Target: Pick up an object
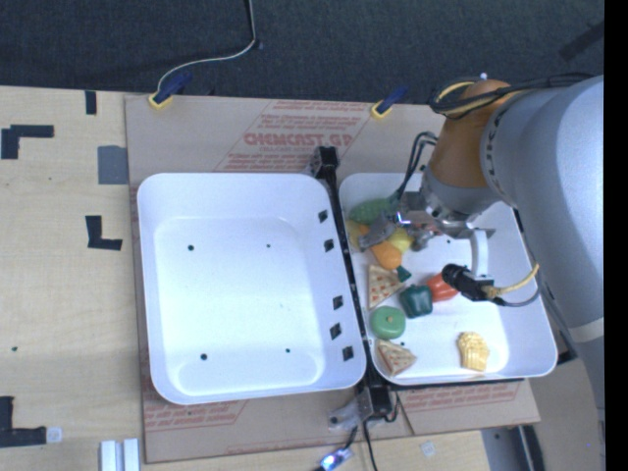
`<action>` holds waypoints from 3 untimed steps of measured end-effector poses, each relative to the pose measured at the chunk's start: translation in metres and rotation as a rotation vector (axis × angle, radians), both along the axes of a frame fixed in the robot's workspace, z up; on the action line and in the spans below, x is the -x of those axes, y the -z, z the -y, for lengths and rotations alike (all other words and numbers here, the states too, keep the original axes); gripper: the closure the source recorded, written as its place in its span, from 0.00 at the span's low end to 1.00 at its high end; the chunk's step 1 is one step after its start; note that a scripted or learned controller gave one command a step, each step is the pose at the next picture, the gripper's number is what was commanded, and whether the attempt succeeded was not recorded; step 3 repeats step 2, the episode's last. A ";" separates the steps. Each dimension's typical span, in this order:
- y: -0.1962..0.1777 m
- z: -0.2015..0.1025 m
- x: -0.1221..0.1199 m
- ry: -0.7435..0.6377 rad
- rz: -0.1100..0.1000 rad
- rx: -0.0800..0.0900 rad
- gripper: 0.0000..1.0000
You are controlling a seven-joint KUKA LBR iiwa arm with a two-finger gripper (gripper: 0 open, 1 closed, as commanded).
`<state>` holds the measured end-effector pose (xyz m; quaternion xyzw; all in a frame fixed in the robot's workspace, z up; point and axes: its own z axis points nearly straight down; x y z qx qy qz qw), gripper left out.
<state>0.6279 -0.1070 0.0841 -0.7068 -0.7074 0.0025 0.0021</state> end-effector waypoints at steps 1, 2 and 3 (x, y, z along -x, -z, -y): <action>-0.011 0.000 0.001 0.001 0.000 0.000 1.00; -0.107 -0.068 -0.031 -0.008 0.016 -0.002 1.00; -0.107 -0.068 -0.031 -0.008 0.016 -0.002 1.00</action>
